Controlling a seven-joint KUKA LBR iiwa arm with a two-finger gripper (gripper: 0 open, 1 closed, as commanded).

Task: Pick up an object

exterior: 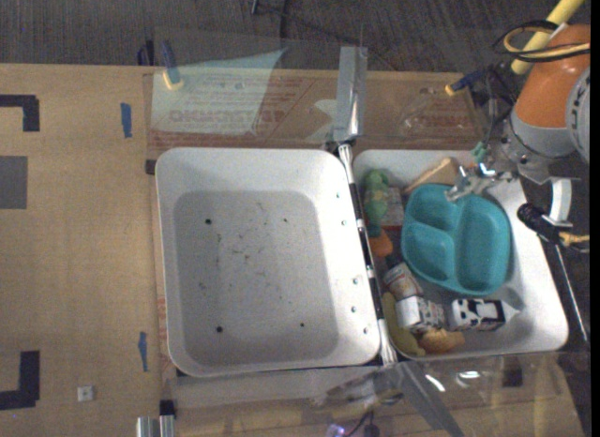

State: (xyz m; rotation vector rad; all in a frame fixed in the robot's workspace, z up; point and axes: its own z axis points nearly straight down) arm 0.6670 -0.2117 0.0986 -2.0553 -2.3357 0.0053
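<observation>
A pale wooden bench (75,266) carries two shallow white bins side by side, with dark grey carpet (112,4) running along the 12 o'clock edge and black cables trailing on it. Blue tape strips and black corner marks dot the bench at 9 o'clock. A clear plastic sheet (244,97) lies flat at 12 o'clock of the left bin (178,182), whose floor is speckled with small dark flecks. The right bin (544,323) holds the objects: a teal divided plate (464,248) in the middle, a green toy (378,191) at its 9 o'clock, a black-and-white carton (476,313) at its 6 o'clock. The arm enters at 2 o'clock; its gripper (466,182) hovers over the plate's 12 o'clock rim, and whether it is spread or pressed together I cannot tell.
</observation>
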